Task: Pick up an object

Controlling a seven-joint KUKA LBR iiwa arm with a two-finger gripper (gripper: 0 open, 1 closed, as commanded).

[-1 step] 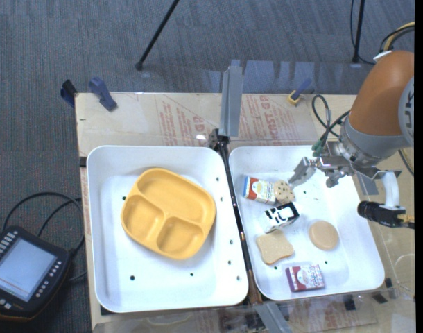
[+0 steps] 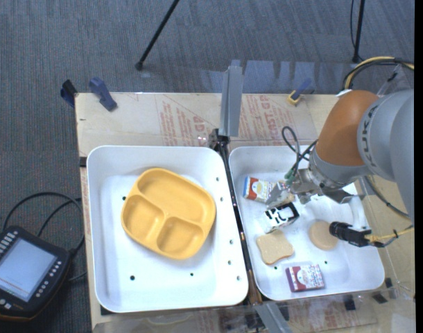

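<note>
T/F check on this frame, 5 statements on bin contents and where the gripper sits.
1. The yellow tray lies in the left bin. True.
2. The toast slice lies in the left bin. False: it lies in the right bin.
3. The gripper is over the right bin. True.
4. The red carton sits at the right bin's far edge. False: it sits near the front edge.
5. The round cookie rests on the yellow tray. False: it lies in the right bin.
</note>
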